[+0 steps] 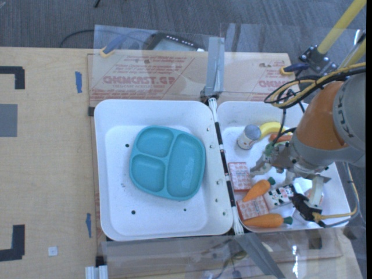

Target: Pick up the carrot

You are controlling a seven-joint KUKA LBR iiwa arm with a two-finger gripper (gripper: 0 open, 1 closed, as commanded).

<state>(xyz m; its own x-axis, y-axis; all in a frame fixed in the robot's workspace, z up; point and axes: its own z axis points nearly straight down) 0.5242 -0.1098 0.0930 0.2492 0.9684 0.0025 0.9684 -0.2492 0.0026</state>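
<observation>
Two orange carrots lie in the right bin (343,196). One carrot (256,190) is tilted near the bin's middle, its green end pointing up and right. The other carrot (268,220) lies flat along the front wall. My gripper (271,163) hangs over the middle of that bin, just above and to the right of the tilted carrot, below the orange band of the arm (323,124). The wrist hides much of the gripper, and no carrot shows in it.
The left bin (110,156) holds a teal divided plate (168,162). Around the carrots lie a grey can (250,136), a yellow banana (268,128), two red-and-white packets (239,175) (252,208) and a small white box (279,196). Cables (302,86) loop above the arm.
</observation>
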